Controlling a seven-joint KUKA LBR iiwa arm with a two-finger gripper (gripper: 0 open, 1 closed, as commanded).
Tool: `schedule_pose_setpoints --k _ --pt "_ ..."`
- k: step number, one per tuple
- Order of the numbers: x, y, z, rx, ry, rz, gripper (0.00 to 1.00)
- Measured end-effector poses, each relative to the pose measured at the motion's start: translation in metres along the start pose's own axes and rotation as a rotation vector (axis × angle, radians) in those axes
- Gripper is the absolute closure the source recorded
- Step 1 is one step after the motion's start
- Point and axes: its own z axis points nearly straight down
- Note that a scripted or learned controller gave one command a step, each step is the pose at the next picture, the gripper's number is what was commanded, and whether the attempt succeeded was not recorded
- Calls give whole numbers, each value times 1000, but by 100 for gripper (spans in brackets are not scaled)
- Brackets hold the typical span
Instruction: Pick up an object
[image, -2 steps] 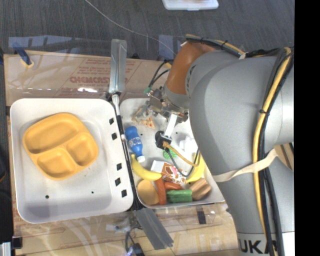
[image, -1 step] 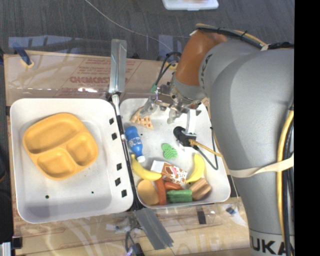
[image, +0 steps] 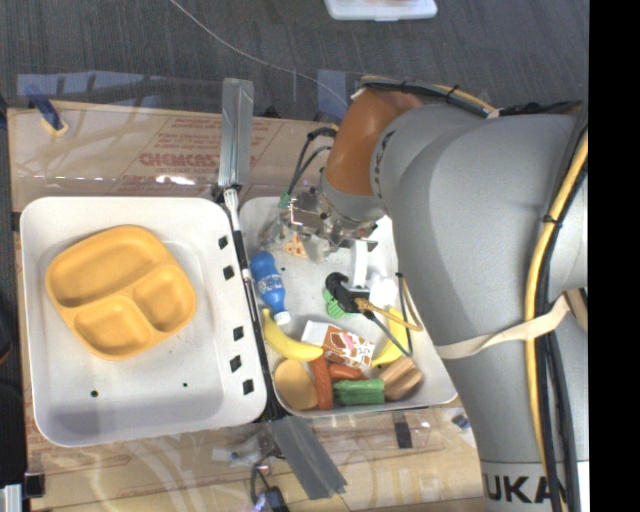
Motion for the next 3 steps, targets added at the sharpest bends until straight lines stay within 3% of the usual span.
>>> schedule_pose_setpoints --k 1,2,3 --pt "-34 -19 -79 -14 0 37 0" --pt "-13 4 -2 -2 0 -280 0" --pt "-12 5 -14 -5 0 -283 100"
